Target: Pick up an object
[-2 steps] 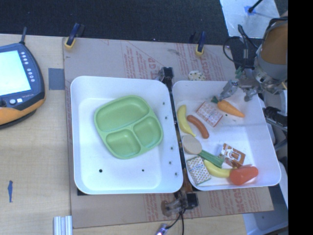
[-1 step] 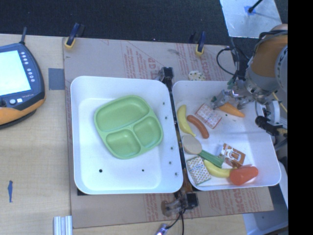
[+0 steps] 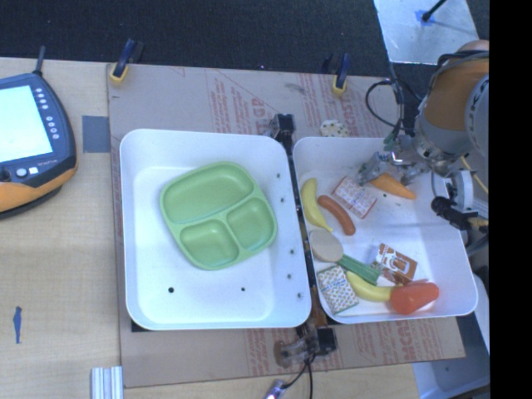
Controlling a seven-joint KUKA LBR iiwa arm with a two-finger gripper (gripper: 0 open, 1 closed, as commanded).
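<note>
Gripper, low over the far part of the right bin; held grey metal fingers apart, clamped on nothing. Just beside the tips, smooth pointed orange wedge. Nearby, printed square packet, glossy sausage, curved banana. Arm cut off at the edge. Could not judge any contact between tips and wedge.

The right bin is crowded along its left wall and near edge, where two bananas, a sausage, small packets and a red piece lie close together. Open white floor remains in its middle right. The left bin holds a green divided plate, with bare floor all around it.
</note>
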